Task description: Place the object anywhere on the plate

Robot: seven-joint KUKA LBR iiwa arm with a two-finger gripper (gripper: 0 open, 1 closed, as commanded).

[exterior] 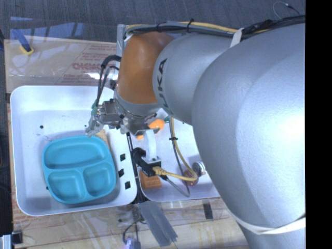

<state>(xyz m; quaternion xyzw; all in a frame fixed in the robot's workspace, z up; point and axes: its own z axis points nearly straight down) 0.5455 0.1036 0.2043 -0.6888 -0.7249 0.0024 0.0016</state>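
Much of the right bin (176,188) is covered by the grey arm (249,113), and the counter (78,224) is seen only at the edges. The tool (97,122) is found at the upper right corner of the blue plate (79,168) in the left bin (31,139). A small tan object (100,135) is glimpsed just under the tool, touching the plate's rim (its shape is hard to make out). Whether the tool is open, or has hold of anything, cannot be told.
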